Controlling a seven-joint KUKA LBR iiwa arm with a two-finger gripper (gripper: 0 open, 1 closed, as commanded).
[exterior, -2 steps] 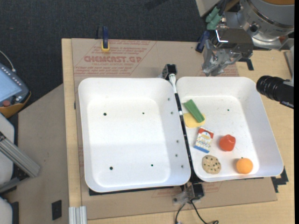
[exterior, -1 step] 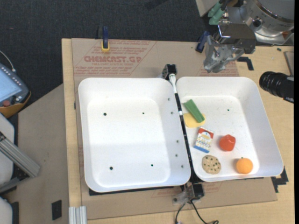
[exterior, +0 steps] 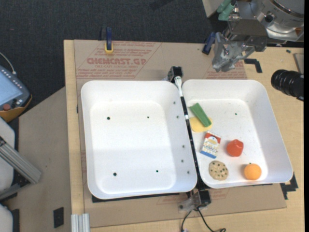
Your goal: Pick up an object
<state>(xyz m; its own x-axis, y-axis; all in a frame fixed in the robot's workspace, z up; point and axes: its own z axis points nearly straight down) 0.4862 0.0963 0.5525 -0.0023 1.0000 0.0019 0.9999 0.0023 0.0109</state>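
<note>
Cookie [exterior: 218,169] near right bin's [exterior: 270,105] front rim

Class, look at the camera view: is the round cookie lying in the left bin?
No, the cookie lies in the right bin, near its front edge beside the orange ball.

Red printing is showing on the brown cardboard sheet [exterior: 145,57] lying under the bins, in the upper middle of the frame; its large line is reading roughly "CHEMCAST GP", with smaller red lines above and below staying too small to read. A second red print patch on the cardboard at upper right is not legible. The small carton [exterior: 210,145] in the right bin is carrying a red and blue label that is too blurred to read.
</note>
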